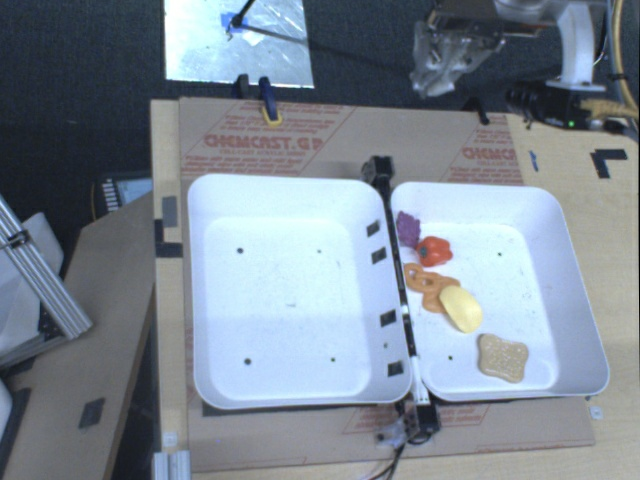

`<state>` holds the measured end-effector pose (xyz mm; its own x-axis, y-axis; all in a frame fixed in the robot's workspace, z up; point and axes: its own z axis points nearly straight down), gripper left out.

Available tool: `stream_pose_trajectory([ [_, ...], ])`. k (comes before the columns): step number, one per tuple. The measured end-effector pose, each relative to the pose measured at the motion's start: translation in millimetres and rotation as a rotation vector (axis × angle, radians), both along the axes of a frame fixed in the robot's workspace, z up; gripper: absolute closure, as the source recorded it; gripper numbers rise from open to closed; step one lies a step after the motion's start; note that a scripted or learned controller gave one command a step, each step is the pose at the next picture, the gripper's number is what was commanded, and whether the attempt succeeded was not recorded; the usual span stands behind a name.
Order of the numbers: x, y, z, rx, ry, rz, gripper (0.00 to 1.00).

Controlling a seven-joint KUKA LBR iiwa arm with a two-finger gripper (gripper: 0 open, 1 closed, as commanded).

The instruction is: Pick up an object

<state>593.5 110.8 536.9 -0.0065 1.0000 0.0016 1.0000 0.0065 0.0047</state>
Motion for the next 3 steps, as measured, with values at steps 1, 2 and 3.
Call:
stream_pose_trajectory([
  [1,-9.1,50.5,-1.7,0.001,0.003,0.003,1.00],
  [2,70.6,127.3,-4.2,0.001,0.002,0.002,1.00],
  [3,37.4,123.4,-1.3,0.000,0.004,0.000,1.00],
])
